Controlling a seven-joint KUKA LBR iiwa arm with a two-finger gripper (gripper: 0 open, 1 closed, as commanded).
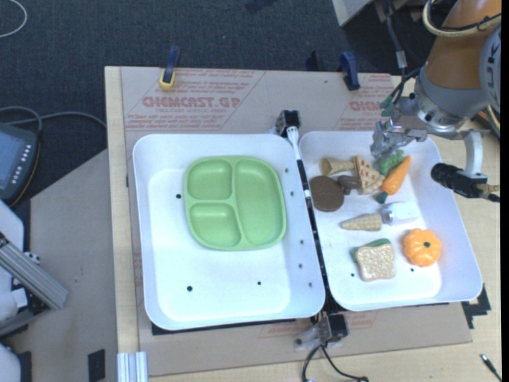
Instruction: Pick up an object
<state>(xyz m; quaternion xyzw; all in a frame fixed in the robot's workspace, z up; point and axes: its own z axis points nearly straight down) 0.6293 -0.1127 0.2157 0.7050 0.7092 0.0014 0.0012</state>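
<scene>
Nearest edge of the right shallow white plastic bin (pixel 457 286): a square tan bread-slice toy with green trim (pixel 374 261) and a ribbed orange plastic pumpkin (pixel 421 247), both lying loose, likely scattered as grasp targets. Further in, a pale cone-shaped toy (pixel 362 223), a round brown disc (pixel 325 193), and an orange carrot with green top (pixel 395 174) bunched near the far wall. Left bin holds a matte green three-compartment plastic tray (pixel 236 202), flat, probably the drop spot. The metal two-finger gripper (pixel 389 143) hovers just above the carrot cluster; can't tell its state, nothing visibly held.
</scene>
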